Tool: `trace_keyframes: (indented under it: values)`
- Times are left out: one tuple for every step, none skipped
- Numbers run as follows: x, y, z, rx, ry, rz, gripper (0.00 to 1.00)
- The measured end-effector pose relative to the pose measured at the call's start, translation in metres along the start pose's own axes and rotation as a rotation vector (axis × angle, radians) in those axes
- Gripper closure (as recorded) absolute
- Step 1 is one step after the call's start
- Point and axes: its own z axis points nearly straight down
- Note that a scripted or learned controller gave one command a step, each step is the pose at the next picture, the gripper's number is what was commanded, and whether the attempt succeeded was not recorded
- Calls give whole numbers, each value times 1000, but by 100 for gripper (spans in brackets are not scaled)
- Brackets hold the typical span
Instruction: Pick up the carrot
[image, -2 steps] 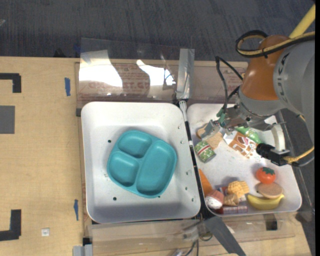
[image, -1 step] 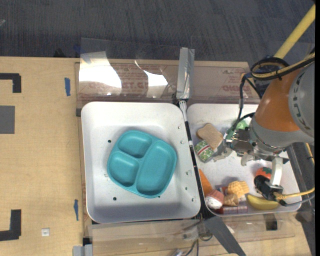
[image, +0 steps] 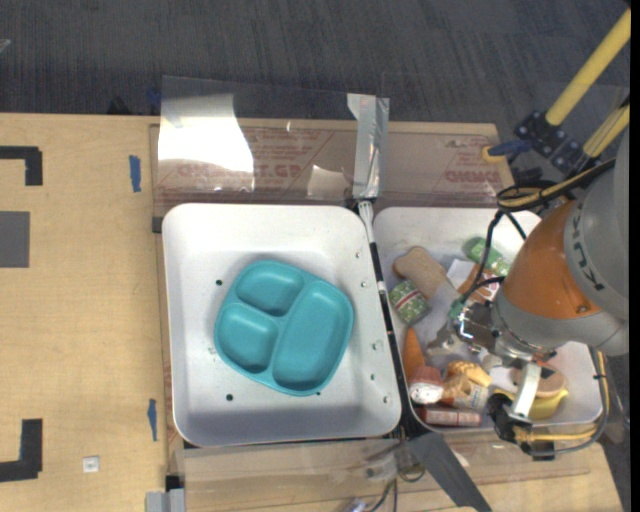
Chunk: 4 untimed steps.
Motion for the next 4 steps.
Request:
trace_keyframes:
  values:
    - [-21,5,4,-4,5,-311,0]
    - [-22,8,-6,-13,0,-309,100]
    - [-10,2,3,-15,-4,-236,100]
    - [-12,6,3,-20,7,61,100]
